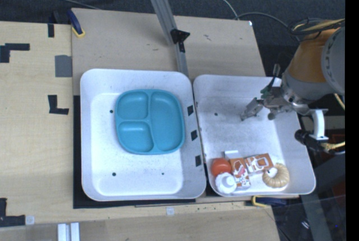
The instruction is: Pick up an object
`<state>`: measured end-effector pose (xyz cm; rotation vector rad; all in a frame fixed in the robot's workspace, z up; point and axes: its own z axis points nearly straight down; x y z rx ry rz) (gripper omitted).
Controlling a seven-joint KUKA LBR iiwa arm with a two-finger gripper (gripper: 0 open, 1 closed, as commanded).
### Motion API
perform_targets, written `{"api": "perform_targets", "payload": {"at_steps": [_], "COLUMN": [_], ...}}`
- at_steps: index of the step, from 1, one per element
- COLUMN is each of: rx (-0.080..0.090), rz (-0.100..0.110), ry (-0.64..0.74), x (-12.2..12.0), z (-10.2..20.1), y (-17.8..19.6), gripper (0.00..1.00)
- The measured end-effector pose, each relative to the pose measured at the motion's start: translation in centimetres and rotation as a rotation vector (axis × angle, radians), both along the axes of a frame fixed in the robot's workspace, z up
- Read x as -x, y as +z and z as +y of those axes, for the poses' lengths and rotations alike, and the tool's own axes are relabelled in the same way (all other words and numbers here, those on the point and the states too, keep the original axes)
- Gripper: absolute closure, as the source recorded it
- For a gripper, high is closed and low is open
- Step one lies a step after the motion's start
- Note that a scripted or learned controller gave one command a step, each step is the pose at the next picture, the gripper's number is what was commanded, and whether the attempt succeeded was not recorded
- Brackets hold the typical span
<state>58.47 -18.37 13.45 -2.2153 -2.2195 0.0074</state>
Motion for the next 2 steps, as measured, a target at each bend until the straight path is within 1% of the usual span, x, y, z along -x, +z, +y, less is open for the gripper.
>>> {"api": "perform_targets", "payload": {"at_steps": [1, 2], "rx": [0.003, 0.001], "rz": [-0.007, -0.006], "ry": [0.000, 0.001], "x": [0.0, 0.0], "z": [0.0, 0.1], "y": [-4.7, -3.6], "gripper": [0.00, 1.00]}}
